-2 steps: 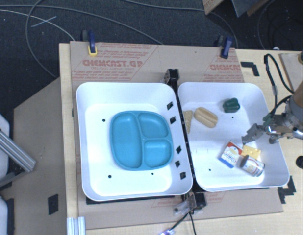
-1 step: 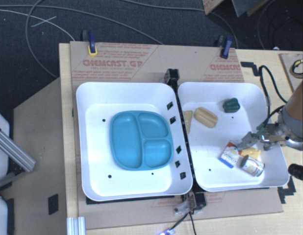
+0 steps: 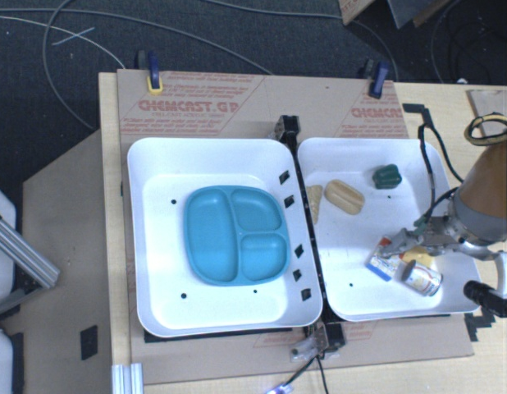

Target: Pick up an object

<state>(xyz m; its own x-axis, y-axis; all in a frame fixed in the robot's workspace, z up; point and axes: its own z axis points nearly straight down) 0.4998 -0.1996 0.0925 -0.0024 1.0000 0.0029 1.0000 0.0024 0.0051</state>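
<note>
while you watch: the reach is under way
gripper (image 3: 401, 245): low over small can (image 3: 421, 278); grip state: cannot tell
next: close squarely, then lift

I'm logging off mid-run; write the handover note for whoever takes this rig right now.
Gripper: low in the right white bin, over a cluster of small packaged items; finger state unclear.
Also in that bin: tan oblong bread-like piece, dark green small object.
Left white bin: blue divided plastic plate.
Done: nothing visibly lifted.
Left: grasp one object and raise it.
</note>
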